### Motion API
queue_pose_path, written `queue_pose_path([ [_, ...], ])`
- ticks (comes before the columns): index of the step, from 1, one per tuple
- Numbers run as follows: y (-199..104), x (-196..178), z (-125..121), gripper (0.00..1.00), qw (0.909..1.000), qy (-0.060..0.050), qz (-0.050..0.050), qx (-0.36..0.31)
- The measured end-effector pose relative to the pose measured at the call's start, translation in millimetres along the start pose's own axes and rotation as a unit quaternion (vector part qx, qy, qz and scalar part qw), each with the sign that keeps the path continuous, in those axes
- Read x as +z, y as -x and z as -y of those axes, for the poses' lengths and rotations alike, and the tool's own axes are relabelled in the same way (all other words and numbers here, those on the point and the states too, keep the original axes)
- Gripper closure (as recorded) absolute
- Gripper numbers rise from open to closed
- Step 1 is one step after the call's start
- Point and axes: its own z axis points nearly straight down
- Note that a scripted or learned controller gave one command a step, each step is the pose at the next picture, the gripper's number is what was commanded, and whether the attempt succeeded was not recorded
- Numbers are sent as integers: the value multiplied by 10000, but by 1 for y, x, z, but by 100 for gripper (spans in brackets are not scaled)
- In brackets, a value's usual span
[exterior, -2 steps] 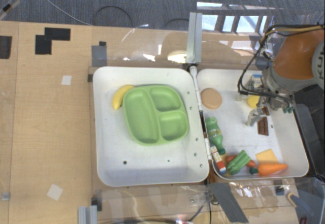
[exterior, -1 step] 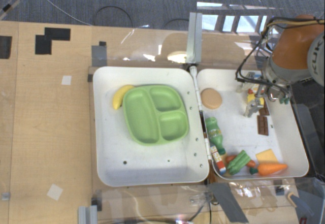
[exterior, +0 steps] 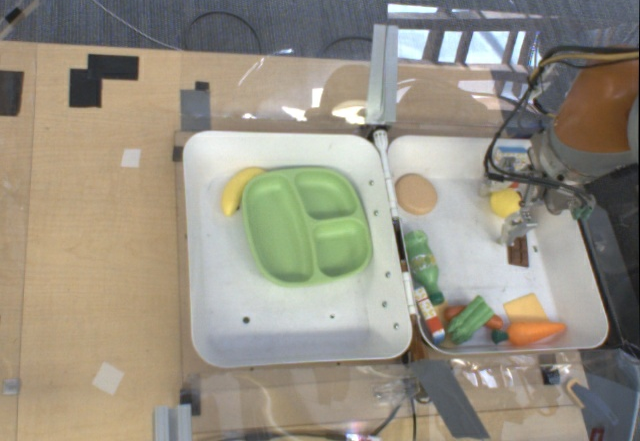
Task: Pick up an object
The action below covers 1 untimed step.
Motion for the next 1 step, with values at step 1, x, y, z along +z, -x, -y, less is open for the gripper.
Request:
queue_pose_path([
  [1,-41,-2,-54,0,9970,4,11,-773],
])
